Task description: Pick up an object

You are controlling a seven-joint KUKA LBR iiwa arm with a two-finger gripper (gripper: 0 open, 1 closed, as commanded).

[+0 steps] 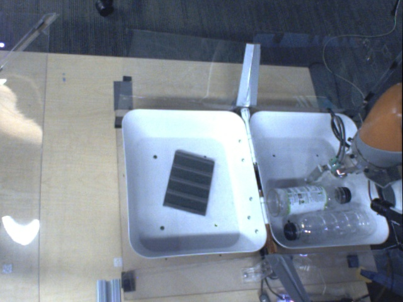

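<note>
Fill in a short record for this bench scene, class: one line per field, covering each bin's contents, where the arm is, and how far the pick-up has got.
left bin: one dark ribbed rectangular block, lying flat, tilted, near the middle
right bin: two clear plastic bottles lying on their sides
upper bottle: white label, dark cap pointing right
lower bottle: unlabelled, dark cap pointing left
bottle relation: side by side, close together
arm: over the right bin's right side, orange band visible
gripper: just above the upper bottle
task progress: nothing seen held yet
</note>
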